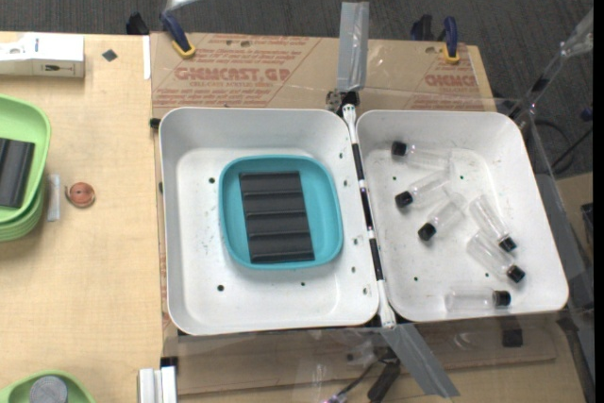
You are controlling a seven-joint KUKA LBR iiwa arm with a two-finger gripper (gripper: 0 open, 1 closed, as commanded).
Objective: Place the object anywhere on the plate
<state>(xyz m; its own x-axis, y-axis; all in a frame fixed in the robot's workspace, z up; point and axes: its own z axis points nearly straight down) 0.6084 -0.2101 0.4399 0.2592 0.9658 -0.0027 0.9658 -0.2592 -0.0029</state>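
A teal square plate (pixel 280 213) sits in the middle of the left white bin (pixel 189 278). A dark ribbed insert (pixel 276 215) covers the plate's centre. In the right white bin (pixel 538 203) lie several clear plastic tubes with black caps, among them one near the top left (pixel 415 155), one at the middle (pixel 441 219) and one at the lower right (pixel 497 236). Another tube (pixel 477 300) rests along the bin's front wall.
A cardboard sheet (pixel 236 71) lies behind the bins, held by blue clamps. At the left edge stands a green tray (pixel 24 170), and a small round brown item (pixel 81 194) rests on the wooden bench. A white box (pixel 42 57) lies at the far left.
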